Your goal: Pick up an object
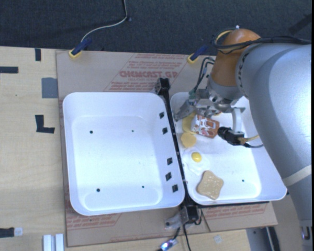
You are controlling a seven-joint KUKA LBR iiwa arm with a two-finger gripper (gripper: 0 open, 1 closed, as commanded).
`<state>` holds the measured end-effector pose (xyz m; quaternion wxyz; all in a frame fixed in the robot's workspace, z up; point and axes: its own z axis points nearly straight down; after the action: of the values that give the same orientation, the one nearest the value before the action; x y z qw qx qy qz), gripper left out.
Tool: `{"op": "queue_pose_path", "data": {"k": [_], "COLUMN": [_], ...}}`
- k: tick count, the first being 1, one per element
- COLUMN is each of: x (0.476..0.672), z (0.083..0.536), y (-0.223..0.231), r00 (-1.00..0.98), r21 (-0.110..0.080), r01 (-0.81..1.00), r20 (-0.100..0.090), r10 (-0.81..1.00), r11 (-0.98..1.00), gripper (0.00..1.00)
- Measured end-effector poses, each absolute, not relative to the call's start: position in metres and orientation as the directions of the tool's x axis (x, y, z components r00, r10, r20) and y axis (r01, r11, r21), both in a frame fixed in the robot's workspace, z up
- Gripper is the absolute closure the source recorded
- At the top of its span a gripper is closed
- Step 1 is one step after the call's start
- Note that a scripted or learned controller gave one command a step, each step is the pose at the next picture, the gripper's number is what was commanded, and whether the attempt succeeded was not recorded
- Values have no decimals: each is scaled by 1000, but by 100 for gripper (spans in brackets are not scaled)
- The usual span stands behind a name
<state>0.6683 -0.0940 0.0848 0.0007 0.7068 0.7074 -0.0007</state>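
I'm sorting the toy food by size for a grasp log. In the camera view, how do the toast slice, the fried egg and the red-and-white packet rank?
Largest to smallest as they look:
1. toast slice
2. red-and-white packet, partly hidden by the gripper, so unsure against the toast
3. fried egg

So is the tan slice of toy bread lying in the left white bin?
No, the tan slice of toy bread lies in the right white bin, near its front edge, below the fried egg toy.
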Motion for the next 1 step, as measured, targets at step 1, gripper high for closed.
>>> {"op": "queue_pose_path", "data": {"k": [1], "x": [618], "z": [84], "y": [-94], "r00": [0], "r21": [-5], "r01": [1000], "r20": [-1], "r10": [1000], "r11": [0], "gripper": [0]}}
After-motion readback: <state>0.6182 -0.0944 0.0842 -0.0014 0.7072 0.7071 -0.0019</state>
